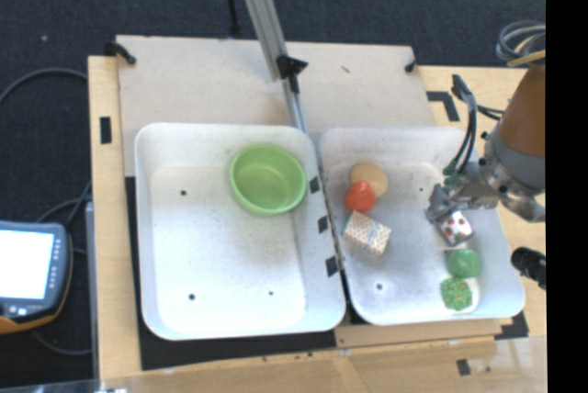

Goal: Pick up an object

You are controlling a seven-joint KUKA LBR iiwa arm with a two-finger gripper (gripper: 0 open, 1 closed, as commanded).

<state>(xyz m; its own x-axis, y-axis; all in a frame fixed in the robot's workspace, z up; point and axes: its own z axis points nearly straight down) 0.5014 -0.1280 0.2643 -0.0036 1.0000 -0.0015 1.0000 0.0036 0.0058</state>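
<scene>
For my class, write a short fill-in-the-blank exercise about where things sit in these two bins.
1. The green bowl sits in the ____ bin.
2. The red ball touches a ____ ball behind it.
3. The gripper hovers right over a white, ____-spotted object.
4. The patterned box lies in the ____ bin.

Missing words: left; tan; red; right

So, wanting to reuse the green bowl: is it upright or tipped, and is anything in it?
Upright and empty: the green bowl sits in the left bin, mouth facing up, its round rim whole and only its bare green inside showing.
</scene>
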